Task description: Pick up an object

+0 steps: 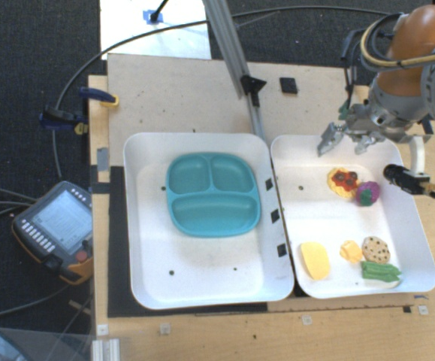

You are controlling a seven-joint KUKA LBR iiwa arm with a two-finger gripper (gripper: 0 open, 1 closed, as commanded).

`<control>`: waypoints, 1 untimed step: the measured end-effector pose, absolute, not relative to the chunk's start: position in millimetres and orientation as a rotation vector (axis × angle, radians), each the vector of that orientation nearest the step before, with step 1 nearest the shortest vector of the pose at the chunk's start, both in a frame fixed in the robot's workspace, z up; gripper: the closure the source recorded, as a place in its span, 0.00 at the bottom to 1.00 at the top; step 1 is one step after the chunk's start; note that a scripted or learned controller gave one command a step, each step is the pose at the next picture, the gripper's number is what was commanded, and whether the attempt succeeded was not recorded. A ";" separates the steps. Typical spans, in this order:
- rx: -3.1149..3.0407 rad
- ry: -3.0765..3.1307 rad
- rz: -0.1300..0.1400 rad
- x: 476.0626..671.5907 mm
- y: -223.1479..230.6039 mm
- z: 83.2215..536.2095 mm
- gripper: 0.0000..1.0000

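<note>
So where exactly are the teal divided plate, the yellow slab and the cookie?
Teal divided plastic plate (212, 210): camera view, on its large lower compartment.
Yellow flat slab (315, 260): camera view, on its middle.
Round tan chocolate-chip cookie (375, 250): camera view, on its face.

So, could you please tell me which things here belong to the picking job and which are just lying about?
For the job: gripper, open above the right bin; pizza toy, purple toy, yellow piece, cookie, green bean.
Lying about: teal plate, pendant, clamp.
</note>
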State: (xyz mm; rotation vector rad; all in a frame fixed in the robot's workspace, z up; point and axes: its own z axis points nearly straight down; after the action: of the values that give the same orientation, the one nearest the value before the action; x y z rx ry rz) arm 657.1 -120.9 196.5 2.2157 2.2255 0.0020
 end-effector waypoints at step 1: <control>2.219 2.227 -0.003 652.2 -115.8 136.1 0.00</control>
State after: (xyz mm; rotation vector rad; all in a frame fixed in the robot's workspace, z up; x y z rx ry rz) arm 652.2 -115.8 136.1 2.2191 2.2268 -0.0032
